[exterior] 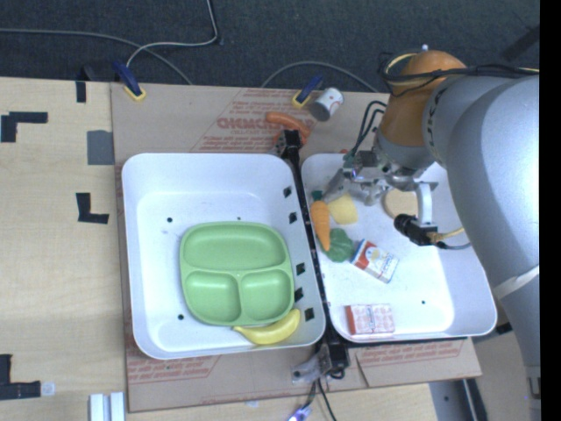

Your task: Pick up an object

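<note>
Two bins (140, 182), green tray (237, 270), banana (270, 329)

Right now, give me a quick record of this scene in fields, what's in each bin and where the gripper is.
left bin: green divided plate, banana at its near edge
right bin: carrot, yellow item, green item, small carton, flat red-and-white box
gripper: over the right bin's far end, above the yellow item
fingers: cannot tell
held: nothing visibly
</note>
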Available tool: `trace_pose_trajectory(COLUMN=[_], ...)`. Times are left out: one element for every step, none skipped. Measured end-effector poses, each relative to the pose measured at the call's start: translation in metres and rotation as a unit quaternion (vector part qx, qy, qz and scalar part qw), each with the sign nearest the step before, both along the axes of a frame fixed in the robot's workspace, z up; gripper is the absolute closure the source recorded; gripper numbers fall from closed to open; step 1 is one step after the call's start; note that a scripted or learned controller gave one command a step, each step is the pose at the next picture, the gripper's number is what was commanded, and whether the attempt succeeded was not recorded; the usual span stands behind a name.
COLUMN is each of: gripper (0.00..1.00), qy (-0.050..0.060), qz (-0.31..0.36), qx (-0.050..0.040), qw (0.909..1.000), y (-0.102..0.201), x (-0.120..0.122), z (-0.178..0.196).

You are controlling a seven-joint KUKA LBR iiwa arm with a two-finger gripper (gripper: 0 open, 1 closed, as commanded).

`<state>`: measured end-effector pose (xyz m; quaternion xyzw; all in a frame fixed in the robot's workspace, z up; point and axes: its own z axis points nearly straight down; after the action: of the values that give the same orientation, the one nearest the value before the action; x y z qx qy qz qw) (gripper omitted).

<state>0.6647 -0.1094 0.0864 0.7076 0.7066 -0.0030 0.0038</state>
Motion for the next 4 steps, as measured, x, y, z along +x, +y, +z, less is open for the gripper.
trace_pose_trajectory(gripper=[0.0, 0.0, 1.0, 0.0], qy=[0.003, 0.001, 0.001, 0.002], qz=[-0.001, 0.0, 0.001, 0.001], qx=[-0.0018, 0.0043, 0.0051, 0.0052], qw=[1.0, 1.0, 1.0, 1.0], y=[0.002, -0.036, -0.034, -0.034], x=[0.002, -0.106, -0.105, -0.106], z=[0.001, 0.016, 0.026, 0.026])
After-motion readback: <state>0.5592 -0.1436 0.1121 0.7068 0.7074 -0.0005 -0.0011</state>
